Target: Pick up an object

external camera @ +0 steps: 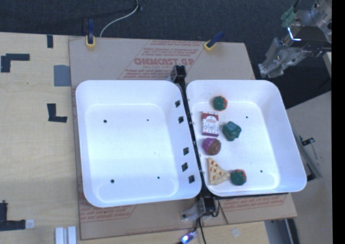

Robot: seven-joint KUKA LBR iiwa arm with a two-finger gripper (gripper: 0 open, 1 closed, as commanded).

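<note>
- End effector (pixel 272 65) up at 2 o'clock, outside the right bin (pixel 269 90), well apart from every toy.
- Open or closed: cannot tell from here, too small and blurry.
- Nothing held yet, so picking still to do.
- All toys in the right bin, near its left wall; left bin (pixel 129 94) with no toys to go for.
- Good pick, probably: the green block (pixel 232 130), near the bin's middle, with free room at its 3 o'clock side.
- Round green-and-red toy (pixel 219 102) at 12 o'clock also easy, standing alone.
- Harder ones: little red box (pixel 209 123) and dark red ball (pixel 211 146), close together by the wall.
- Pizza slice (pixel 216 173) lying flat, touching a green-and-red toy (pixel 237 177) at 6 o'clock; likely to slip.
- Best to come straight down over one toy, go low, squeeze, then lift slowly.
</note>
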